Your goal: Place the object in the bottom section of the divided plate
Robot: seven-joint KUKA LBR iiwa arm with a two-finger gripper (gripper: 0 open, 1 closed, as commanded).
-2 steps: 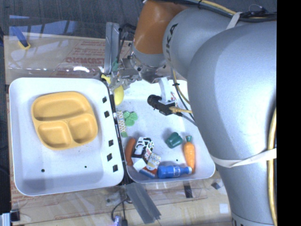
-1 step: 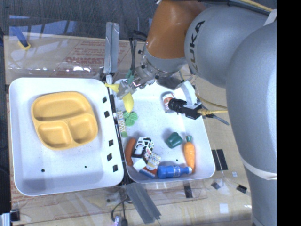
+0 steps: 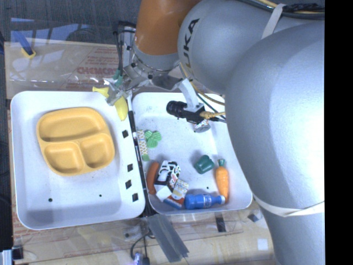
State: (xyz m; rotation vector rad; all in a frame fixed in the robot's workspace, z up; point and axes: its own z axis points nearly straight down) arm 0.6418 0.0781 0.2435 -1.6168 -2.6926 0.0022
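Gripper (image 3: 117,93) hangs over the bins' shared rim gripping a yellow banana (image 3: 121,108); its fingers are partly hidden by the wrist.

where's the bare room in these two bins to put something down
Left bin: open floor below the yellow divided plate, down to the front rim. Right bin: a bare strip mid-floor, between the green leafy toy and the dark green piece. Its front corner is crowded: carrot, blue bottle, cow-print carton.
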